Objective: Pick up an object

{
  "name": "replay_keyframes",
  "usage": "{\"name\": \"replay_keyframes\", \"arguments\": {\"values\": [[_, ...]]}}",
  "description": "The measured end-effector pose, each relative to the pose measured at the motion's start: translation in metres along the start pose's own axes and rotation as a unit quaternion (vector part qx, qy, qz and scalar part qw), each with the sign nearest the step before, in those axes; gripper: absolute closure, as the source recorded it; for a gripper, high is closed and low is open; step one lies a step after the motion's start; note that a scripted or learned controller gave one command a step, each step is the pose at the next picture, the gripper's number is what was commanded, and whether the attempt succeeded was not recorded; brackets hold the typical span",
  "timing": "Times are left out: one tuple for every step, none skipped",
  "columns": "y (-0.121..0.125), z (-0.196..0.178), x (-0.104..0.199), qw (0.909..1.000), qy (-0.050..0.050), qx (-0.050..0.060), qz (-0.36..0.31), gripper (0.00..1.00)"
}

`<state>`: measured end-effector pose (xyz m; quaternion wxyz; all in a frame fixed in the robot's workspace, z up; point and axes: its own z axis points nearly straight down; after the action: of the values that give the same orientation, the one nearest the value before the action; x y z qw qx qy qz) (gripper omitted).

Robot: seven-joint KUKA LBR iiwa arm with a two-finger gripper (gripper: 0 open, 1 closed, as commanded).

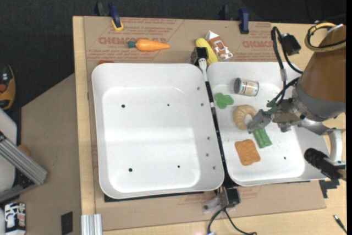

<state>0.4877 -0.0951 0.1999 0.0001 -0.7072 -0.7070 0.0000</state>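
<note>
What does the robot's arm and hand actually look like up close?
The arm is bulky and rounded, orange-brown above and grey below. Black cables loop along it. Its hand is a small grey metal piece with dark parts.

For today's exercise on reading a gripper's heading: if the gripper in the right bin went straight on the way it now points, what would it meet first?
The gripper points left and slightly down. Most likely it meets the tan croissant-like toy first; the green block lies just under it. Depth is unclear.
</note>
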Motion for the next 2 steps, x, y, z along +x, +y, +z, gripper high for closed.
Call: {"name": "replay_keyframes", "arguments": {"values": [[0.055,0.016,0.043,1.0000,0.000,-0.002,-0.003,0.00],[0.012,0.104,-0.012,1.0000,0.000,0.003,0.003,0.00]]}}
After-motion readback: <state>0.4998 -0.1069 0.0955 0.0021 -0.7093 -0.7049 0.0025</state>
